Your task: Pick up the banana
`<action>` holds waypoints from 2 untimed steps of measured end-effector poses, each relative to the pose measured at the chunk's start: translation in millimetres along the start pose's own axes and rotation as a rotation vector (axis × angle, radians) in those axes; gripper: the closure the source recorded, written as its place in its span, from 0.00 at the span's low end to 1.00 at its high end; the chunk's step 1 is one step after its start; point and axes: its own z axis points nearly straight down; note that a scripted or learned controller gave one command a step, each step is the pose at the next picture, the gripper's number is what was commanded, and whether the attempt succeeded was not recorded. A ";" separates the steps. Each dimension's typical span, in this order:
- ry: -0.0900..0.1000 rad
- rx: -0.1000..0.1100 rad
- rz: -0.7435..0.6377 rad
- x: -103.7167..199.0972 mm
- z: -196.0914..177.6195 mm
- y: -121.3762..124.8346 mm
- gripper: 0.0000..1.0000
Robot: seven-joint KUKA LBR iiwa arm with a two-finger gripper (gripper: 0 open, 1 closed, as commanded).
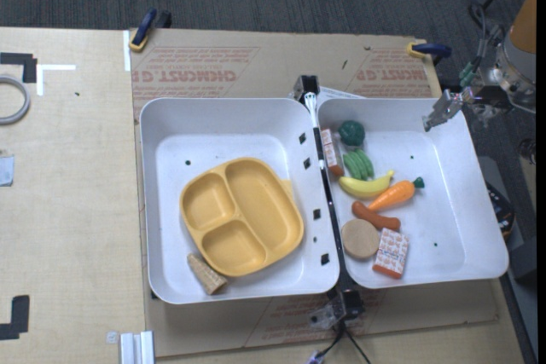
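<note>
Yellow banana [365,185], curved, lying flat in the right bin, well apart from the gripper [444,111], below and left of it, untouched.

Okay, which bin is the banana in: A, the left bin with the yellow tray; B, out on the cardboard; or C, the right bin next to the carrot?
C: the banana lies in the right bin, touching the carrot.
</note>
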 end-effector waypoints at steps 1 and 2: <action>0.000 0.000 0.178 42.1 124.6 1.7 0.00; 0.001 0.002 0.420 86.0 114.7 -37.5 0.00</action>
